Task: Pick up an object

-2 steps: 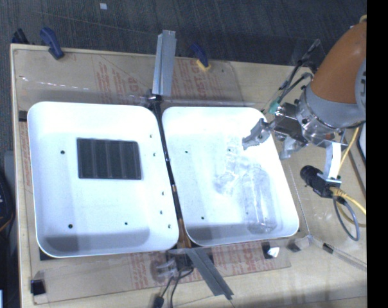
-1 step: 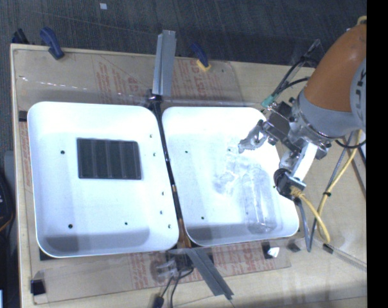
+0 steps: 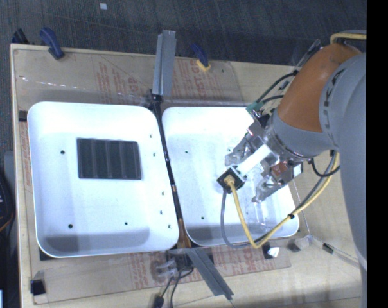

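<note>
The gripper (image 3: 244, 167) hangs over the right bin (image 3: 195, 194). I cannot tell if it is open or holding anything.
The dark flat block (image 3: 109, 158) lies near the middle of the left bin (image 3: 52, 204). It looks stiff and light, so I would grab it across its two long edges.

A robotics lab; clamped bench (image 3: 27, 82), two white bins (image 3: 46, 172), cabled arm (image 3: 322, 101).

The grey arm (image 3: 348, 108) comes in from the right side of the surface. Its orange band (image 3: 309, 85) sits just above the wrist. The gripper (image 3: 258, 172) points down and left, low near the surface's front right part.
</note>
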Motion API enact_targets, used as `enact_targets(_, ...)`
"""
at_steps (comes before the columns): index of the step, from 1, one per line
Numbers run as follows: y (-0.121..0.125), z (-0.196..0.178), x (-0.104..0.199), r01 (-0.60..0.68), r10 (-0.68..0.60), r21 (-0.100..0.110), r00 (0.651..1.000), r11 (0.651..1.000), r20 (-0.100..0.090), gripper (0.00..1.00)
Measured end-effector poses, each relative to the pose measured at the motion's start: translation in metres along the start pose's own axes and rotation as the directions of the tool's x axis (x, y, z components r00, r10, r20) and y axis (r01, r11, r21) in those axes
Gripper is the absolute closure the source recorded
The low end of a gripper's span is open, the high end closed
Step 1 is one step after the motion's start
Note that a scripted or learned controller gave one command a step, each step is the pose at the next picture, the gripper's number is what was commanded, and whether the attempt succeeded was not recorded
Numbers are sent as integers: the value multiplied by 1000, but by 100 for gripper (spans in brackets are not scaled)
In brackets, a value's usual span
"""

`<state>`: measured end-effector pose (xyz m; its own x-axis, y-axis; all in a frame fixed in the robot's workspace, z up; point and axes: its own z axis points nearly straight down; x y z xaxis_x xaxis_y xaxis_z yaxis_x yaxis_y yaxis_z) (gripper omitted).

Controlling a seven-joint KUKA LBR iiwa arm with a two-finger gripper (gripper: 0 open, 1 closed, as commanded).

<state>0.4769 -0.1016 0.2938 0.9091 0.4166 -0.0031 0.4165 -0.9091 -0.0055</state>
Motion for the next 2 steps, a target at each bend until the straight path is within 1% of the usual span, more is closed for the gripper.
enact_targets(1, 35, -10, -17, 359, -359, -4, 933, 933, 1, 0)
enact_targets(2, 54, 69, -26, 599, -599, 0, 801, 801, 2, 0)
